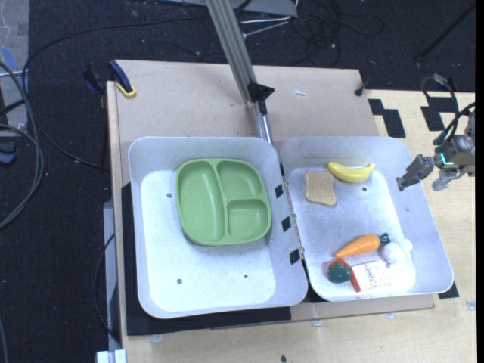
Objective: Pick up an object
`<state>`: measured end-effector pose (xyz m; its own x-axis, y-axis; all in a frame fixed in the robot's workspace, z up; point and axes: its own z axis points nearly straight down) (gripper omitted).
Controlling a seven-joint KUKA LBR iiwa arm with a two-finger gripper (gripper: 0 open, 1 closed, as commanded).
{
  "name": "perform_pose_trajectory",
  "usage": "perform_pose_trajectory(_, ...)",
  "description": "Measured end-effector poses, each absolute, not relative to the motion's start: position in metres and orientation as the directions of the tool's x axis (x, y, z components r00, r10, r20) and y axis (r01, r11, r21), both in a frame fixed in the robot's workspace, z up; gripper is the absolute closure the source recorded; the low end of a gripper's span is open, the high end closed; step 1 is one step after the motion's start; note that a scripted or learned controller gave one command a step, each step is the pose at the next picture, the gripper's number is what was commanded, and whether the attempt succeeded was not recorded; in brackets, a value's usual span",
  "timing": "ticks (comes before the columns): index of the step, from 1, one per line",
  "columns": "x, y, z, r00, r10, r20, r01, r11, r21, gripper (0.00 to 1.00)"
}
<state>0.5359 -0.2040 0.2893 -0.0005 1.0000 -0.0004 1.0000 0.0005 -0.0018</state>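
Note:
The right bin [423, 225] holds a yellow banana [351, 172] at the back, a tan slice of bread [321, 189] beside it, an orange carrot [359, 246], a small green and red item [339, 272], a red and white carton [372, 276] and a small white object [395, 252] at the front. My gripper [423, 171] hangs at the far right edge of this bin, apart from all of these. Its dark fingers [411, 174] point left and show nothing between them.
The left bin [151, 225] carries a green three-compartment plate [224, 201]. A metal pole [234, 40] slants from the top down to the seam between the bins. The tan bench [197, 97] extends behind them, with cables on the dark floor at left.

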Motion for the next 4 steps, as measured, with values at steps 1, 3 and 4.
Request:
perform_pose_trajectory(1,0.536,-0.204,0.290,-0.001,1.000,-0.001,1.000,0.001,0.000,0.00)
perform_pose_trajectory(3,0.531,-0.202,0.183,0.001,1.000,0.002,1.000,-0.001,-0.006,0.00)
perform_pose_trajectory(4,0.529,-0.200,0.118,0.001,1.000,0.002,1.000,-0.001,-0.006,0.00)
